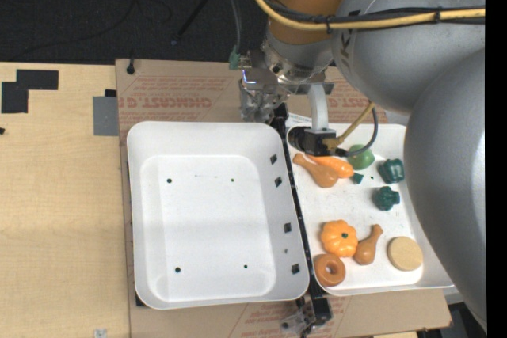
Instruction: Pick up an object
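My gripper (260, 103) hangs over the far edge of the bench, just beyond the wall between the two bins, and I see nothing held in it. The right bin (360, 206) holds several toy foods. An orange gourd (322, 168) lies nearest the gripper, with a green round piece (361, 157) beside it. Two dark green pieces (390, 169) (386, 198) sit further right. Toward the front are an orange pumpkin (339, 237), a brown drumstick (367, 244), a glazed donut (329, 270) and a tan disc (405, 253).
The left bin (206, 210) lies to the left of the gripper, its divider wall (287, 202) touching the right bin. The grey arm covers the right bin's far right corner. Brown cardboard (182, 95) lies under both bins.
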Available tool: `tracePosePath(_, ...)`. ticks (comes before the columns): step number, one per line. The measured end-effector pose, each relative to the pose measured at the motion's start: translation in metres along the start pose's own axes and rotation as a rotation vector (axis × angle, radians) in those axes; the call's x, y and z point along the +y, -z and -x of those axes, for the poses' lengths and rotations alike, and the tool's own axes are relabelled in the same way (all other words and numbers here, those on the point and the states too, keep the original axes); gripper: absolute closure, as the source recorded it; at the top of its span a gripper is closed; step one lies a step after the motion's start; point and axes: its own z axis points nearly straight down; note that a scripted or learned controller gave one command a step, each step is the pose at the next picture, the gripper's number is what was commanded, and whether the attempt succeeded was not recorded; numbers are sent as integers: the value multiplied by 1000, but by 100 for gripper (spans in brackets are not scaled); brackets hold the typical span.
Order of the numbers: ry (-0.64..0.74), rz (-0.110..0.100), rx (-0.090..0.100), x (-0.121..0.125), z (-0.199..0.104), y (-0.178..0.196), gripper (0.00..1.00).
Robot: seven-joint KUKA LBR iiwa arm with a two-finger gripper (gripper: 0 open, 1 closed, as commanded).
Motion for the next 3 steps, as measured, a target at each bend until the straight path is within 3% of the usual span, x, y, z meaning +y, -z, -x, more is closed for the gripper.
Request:
tracePosePath(1,9,-2,3,-1,-116,-29,100)
tracePosePath(2,2,15,5,0,-120,169,100)
tracePosePath(3,-3,-6,-3,-1,-92,115,100)
